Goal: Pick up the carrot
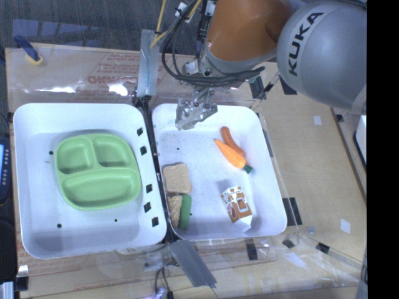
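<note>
An orange carrot with a small green tip lies in the right bin, toward its upper right. A reddish sausage lies right against the carrot's upper side. My gripper hangs over the bin's upper left part, to the left of and above the carrot, apart from it. Nothing shows between its metal fingers.
The right bin also holds a slice of bread, a cracker and green piece near the front left, and a brown-and-white packet at the front right. A green divided plate sits in the left bin.
</note>
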`<state>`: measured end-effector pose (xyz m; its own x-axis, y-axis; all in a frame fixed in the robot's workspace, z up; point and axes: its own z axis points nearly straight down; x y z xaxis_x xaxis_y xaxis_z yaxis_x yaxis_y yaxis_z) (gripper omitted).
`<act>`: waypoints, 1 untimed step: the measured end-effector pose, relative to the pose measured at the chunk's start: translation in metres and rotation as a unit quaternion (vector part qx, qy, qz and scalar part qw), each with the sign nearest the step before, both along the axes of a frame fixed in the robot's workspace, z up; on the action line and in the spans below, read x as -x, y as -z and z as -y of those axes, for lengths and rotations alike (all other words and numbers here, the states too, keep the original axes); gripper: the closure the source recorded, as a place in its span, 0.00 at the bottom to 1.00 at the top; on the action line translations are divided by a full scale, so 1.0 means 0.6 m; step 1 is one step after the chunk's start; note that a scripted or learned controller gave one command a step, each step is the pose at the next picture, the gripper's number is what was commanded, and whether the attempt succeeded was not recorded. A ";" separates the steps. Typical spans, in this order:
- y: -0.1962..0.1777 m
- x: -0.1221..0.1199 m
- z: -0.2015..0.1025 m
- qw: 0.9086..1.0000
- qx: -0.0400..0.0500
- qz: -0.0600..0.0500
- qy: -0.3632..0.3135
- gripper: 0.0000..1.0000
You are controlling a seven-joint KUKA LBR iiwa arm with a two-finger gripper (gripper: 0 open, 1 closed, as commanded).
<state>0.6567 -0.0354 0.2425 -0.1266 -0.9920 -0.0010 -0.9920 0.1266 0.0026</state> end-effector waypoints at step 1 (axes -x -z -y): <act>0.053 0.006 -0.023 0.988 0.000 0.000 0.152 1.00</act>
<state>0.6532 -0.0215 0.2109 -0.4190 -0.9080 0.0000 -0.9080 0.4190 0.0026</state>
